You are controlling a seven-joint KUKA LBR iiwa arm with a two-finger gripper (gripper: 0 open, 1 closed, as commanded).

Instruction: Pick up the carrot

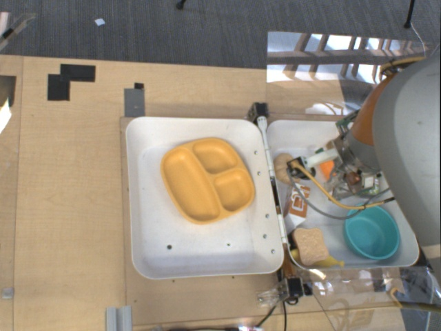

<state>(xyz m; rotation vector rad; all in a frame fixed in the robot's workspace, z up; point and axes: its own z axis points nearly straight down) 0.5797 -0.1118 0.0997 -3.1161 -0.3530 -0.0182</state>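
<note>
Camera view, looking down at a slant on two white bins set side by side on a wooden bench. The left bin [148, 254] holds a yellow divided plate [207, 179]. The right bin [279, 133] is crowded: a teal bowl [372, 233] at its near right, a tan sponge [311, 245] at its near left, a small printed packet [298, 203] near the left wall, and a pale round item [283, 164] above that.

The carrot [326, 165] shows as a small orange patch in the upper middle of the right bin, partly covered by cables and gripper parts; its long axis cannot be read. It lies just left of the gripper [348, 174], close under it or touching.

The grey arm [413, 143] comes in from the right, its orange band [366, 116] above the wrist, wrist tipped down into the bin. Whether the gripper is spread or closed cannot be told, nor whether it has the carrot.
</note>
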